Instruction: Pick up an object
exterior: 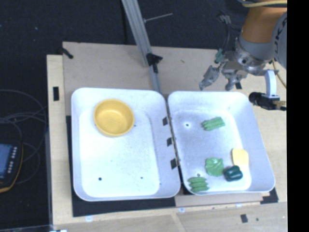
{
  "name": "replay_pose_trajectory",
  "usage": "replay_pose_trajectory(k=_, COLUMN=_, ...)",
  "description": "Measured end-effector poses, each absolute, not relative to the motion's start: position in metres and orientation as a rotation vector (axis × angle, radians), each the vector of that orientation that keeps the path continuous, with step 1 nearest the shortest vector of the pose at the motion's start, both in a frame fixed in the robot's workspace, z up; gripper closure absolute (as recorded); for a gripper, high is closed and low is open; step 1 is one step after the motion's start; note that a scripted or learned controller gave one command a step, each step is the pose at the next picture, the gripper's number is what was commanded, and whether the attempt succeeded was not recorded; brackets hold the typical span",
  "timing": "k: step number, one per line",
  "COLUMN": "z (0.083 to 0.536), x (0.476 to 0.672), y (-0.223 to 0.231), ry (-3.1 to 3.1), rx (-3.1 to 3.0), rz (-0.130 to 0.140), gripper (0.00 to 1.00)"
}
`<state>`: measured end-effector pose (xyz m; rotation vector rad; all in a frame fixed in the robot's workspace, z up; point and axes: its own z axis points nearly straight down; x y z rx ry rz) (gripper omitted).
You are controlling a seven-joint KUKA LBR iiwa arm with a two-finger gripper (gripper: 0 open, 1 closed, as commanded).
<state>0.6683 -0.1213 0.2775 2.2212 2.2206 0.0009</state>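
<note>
My gripper point(221, 83) hangs above the far edge of the right bin point(251, 111), its two fingers spread open with nothing between them. In the right bin lie a green ridged piece point(213, 123) near the middle, a green lump point(214, 166), another green ridged piece point(197, 183) at the front edge, a yellow block point(240, 156) and a dark green object point(232, 173) at the front right. The left bin point(82, 144) holds a yellow bowl point(114, 117) at its far left.
A grey metal pole point(137, 28) slants down from the top to the gap between the bins. The orange-banded arm point(263, 13) occupies the upper right. A black device point(9, 161) lies off the bench at the left.
</note>
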Motion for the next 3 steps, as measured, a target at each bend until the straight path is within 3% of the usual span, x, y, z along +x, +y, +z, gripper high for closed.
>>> replay_pose_trajectory(k=3, z=0.134, x=0.661, y=-0.105, ry=2.223, rx=2.223, rz=-0.004, gripper=0.00)
